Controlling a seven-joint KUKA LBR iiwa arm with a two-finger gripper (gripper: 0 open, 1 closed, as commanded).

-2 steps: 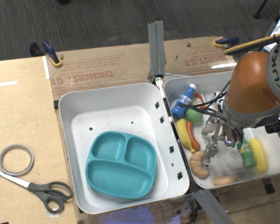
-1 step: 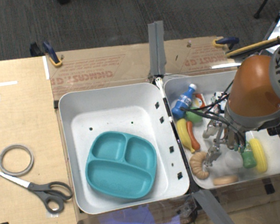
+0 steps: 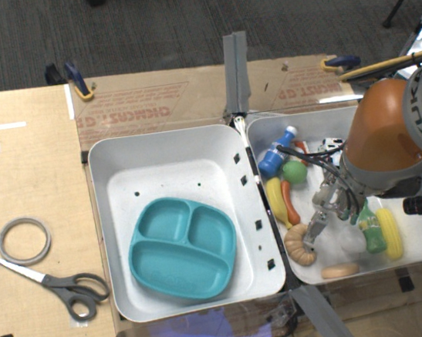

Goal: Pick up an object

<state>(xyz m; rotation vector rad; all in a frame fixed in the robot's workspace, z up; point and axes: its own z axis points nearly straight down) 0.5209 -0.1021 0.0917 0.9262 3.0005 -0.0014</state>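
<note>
The right bin [image 3: 421, 252] holds several toy foods. Along its left side lie a blue bottle [image 3: 271, 160], a green ball [image 3: 296, 172], a yellow banana [image 3: 276, 197] and a red chili [image 3: 289, 206]. A tan croissant-like piece [image 3: 298, 246] and a small tan oval [image 3: 340, 270] rest near the front wall. A green bottle [image 3: 372, 231] and a yellow corn cob [image 3: 391, 233] lie at the right. My gripper [image 3: 314, 232] hangs low in the bin's middle, tilted down-left, its tip just above and right of the croissant piece.
The left bin [image 3: 112, 185] carries a teal divided plate [image 3: 182, 247]. On the bench to the left lie scissors [image 3: 65, 286] and a tape roll [image 3: 24, 239]. Black cables [image 3: 320, 158] trail from the wrist over the right bin's back.
</note>
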